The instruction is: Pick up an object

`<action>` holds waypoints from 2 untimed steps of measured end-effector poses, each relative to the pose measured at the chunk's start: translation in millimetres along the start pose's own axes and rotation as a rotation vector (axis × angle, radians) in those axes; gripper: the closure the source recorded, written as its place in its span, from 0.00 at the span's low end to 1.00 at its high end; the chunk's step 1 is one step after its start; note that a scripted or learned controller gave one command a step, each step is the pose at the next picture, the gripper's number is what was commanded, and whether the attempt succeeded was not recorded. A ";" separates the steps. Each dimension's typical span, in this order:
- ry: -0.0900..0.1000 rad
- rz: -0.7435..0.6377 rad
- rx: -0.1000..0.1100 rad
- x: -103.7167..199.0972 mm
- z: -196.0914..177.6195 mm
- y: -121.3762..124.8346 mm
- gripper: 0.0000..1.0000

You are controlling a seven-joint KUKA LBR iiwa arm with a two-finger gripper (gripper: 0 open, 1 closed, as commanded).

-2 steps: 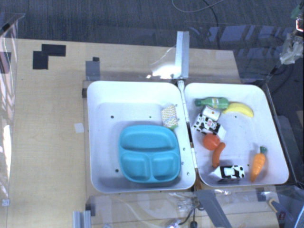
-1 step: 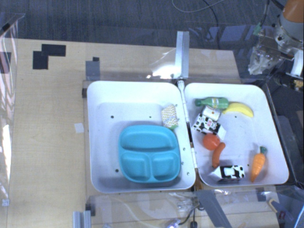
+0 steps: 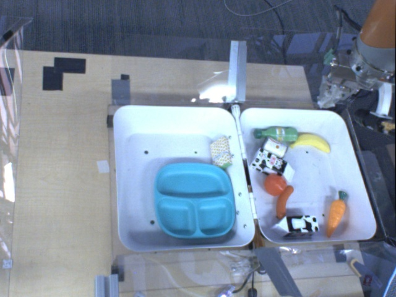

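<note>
The robot arm enters at the upper right corner. Its orange band (image 3: 378, 23) sits at the top right edge, with the grey wrist (image 3: 370, 64) just below it. From the wrist the gripper (image 3: 332, 94) reaches down and to the left, pointing downward. It is pale and partly blurred. A white part of the arm (image 3: 384, 99) hangs just to the right of the gripper, at the frame's edge.
</note>
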State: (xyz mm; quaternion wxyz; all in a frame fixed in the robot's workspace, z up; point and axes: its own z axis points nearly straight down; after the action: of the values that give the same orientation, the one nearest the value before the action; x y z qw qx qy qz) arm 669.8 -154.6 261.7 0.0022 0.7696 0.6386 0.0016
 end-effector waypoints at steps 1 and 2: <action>0.000 -0.006 -0.006 1.7 -12.7 1.5 1.00; -0.001 -0.012 -0.013 3.3 -25.2 2.9 1.00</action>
State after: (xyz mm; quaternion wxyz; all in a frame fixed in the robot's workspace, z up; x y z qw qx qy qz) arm 673.2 -151.8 286.8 0.0072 0.7658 0.6430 0.0054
